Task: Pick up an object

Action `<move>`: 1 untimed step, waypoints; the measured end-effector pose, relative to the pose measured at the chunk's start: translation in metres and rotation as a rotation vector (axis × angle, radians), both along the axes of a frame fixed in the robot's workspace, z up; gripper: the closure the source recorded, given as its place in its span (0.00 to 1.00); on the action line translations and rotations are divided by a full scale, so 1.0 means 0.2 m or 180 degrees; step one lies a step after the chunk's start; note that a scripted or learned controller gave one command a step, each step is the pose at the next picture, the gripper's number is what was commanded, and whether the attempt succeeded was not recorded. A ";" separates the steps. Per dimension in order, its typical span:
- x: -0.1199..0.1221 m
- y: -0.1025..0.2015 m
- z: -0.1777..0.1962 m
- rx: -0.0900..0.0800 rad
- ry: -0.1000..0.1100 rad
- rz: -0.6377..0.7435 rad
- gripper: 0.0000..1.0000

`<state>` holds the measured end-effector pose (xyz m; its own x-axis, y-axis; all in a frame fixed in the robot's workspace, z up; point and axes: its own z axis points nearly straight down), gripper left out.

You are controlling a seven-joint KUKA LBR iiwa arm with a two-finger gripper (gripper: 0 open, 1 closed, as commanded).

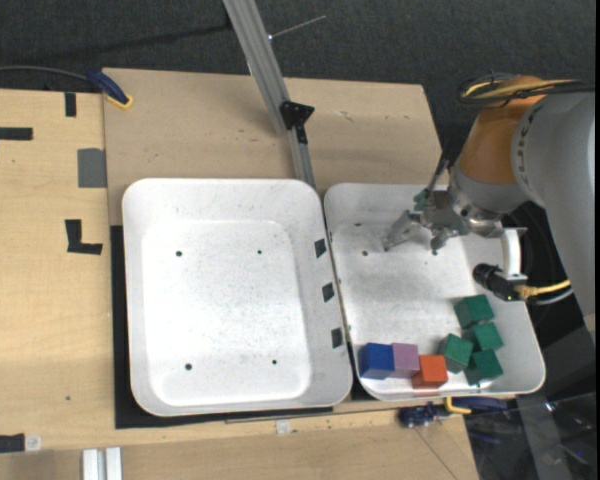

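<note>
Blocks, the candidates for the pick, all lie in the right bin (380, 268), bunched along its near edge: blue block (377, 358), purple block (405, 356), orange block (432, 369), and a cluster of green blocks (477, 338) toward the near right corner. None is lifted. Hand (417, 233) hangs over the far part of the same bin, well apart from the blocks, its fingers (397, 236) splayed apart with nothing between them. Left bin (140, 218) on the tabletop (40, 268) carries no blocks. Judgement: pick not yet begun; approach, descent, closing and lift all remain.
</note>
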<state>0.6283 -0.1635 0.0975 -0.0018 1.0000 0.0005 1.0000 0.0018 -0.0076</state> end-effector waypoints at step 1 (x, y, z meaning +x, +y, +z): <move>0.01 0.00 0.07 0.0001 -0.0018 0.0004 1.00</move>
<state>0.6303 -0.1629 0.1116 -0.0031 1.0000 0.0006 1.0000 0.0031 -0.0019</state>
